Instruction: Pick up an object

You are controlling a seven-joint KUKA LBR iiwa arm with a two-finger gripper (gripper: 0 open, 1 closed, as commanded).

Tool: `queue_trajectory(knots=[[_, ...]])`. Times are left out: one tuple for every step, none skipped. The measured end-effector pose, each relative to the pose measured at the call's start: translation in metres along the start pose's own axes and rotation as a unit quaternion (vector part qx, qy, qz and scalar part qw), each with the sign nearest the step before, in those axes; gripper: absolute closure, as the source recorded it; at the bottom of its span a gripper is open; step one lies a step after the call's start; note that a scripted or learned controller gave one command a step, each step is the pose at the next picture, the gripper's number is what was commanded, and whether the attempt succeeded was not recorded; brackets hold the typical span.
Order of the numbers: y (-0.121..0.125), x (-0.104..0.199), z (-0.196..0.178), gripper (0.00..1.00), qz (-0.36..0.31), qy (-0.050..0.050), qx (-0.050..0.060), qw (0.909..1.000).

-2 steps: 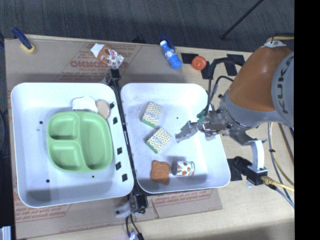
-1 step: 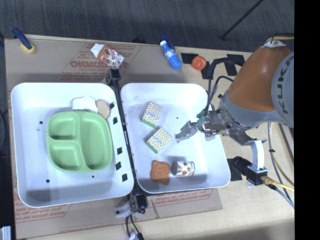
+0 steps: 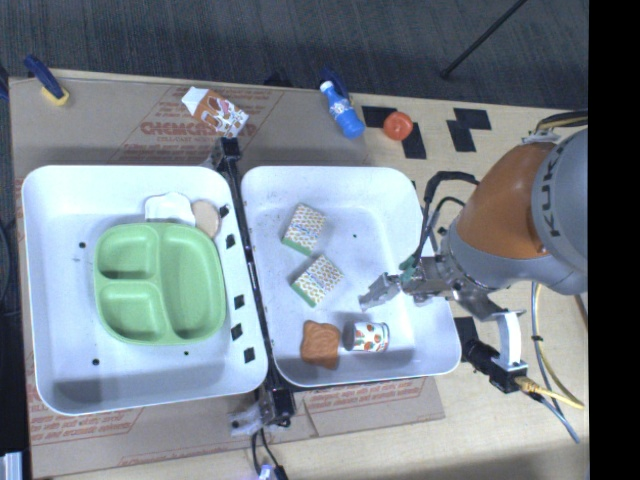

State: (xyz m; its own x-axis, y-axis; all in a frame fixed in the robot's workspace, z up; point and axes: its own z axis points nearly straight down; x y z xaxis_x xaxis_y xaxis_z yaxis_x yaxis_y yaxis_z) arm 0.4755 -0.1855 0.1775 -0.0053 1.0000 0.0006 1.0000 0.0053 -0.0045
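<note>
The right bin (image 3: 400, 183) holds two green-and-white patterned blocks, one (image 3: 304, 228) further back and one (image 3: 318, 279) near the middle. A brown toast-like piece (image 3: 320, 342) lies at the bin's front, and a small white cup with red spots (image 3: 368, 336) lies on its side beside it. My gripper (image 3: 384, 288) hangs low over the right part of this bin, just behind the cup and right of the nearer block. I see nothing held in it.
The left bin (image 3: 40, 268) holds a green divided plate (image 3: 160, 283), with a white piece (image 3: 168, 206) and a tan disc (image 3: 206, 218) behind it. Behind the bins lie a blue bottle (image 3: 343, 110), an orange ball (image 3: 398, 124) and a snack packet (image 3: 215, 111).
</note>
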Motion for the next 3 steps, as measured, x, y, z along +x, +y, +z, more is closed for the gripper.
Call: queue_trajectory(knots=[[0.001, 0.075, 0.086, 0.00, -0.002, 0.001, 0.001, 1.0000], [0.002, 0.074, 0.076, 1.00, -0.004, 0.001, 0.001, 1.0000], [0.046, 0.095, -0.054, 1.00, 0.000, 0.000, -0.003, 1.0000]])
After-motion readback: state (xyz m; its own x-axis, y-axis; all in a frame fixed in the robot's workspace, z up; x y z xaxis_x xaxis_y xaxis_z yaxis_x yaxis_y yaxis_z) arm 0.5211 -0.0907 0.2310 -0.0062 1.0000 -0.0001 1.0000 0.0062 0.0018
